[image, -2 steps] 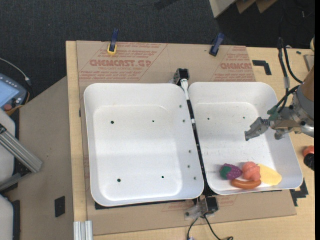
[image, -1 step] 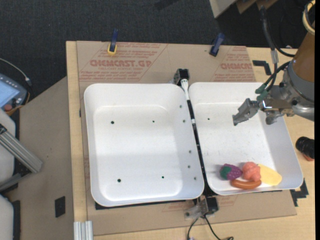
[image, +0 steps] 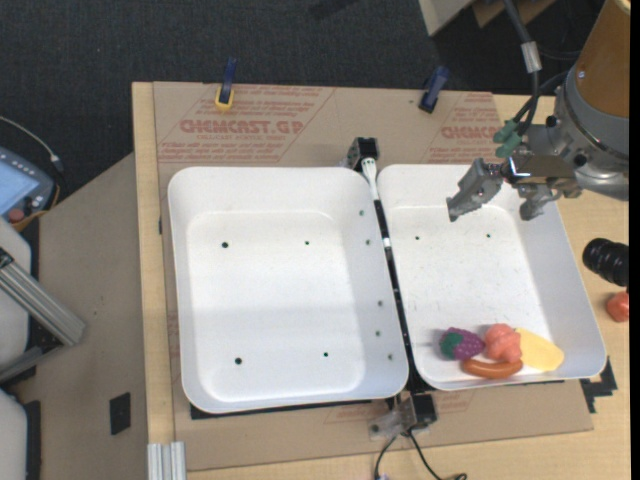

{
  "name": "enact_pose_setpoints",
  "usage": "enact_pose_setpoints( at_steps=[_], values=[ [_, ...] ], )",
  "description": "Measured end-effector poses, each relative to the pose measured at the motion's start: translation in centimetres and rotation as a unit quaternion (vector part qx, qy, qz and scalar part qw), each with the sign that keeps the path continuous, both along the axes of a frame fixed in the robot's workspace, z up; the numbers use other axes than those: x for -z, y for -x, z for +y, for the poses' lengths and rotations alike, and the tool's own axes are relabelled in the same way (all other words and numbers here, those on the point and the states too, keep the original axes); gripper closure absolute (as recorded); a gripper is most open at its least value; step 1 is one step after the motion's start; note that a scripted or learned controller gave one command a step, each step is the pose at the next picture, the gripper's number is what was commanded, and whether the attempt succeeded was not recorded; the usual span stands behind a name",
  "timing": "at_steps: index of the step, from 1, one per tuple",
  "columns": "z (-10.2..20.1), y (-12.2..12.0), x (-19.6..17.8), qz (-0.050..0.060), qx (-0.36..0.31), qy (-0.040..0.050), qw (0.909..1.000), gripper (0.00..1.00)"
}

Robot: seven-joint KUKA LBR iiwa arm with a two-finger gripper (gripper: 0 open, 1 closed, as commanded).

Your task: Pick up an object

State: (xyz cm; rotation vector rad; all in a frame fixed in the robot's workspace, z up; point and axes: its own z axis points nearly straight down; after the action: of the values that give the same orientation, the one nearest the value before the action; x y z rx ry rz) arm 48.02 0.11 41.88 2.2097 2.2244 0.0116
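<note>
I see the claw (image: 497, 196) open and holding nothing, hovering over the far part of the right shallow white bin (image: 560, 268). Small plastic toy foods, purple grapes (image: 461, 343), orange sausage (image: 491, 368), yellow piece (image: 540, 351), cluster in its near corner.

fixed overhead camera, slanted down on bins (image: 190, 298)
</note>
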Motion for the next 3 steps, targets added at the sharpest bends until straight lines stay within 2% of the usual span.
enact_pose_setpoints(
  at_steps=[1, 2, 3],
  values=[
    [5.1, 0.0, -12.4, -0.004, 0.000, -0.0012, 1.0000, 0.00],
    [5.1, -5.1, 18.6, 0.010, 0.004, 0.0009, 0.9999, 0.00],
    [-1.4, -3.2, 19.6, 0.007, 0.005, 0.0003, 1.0000, 0.00]
  ],
)
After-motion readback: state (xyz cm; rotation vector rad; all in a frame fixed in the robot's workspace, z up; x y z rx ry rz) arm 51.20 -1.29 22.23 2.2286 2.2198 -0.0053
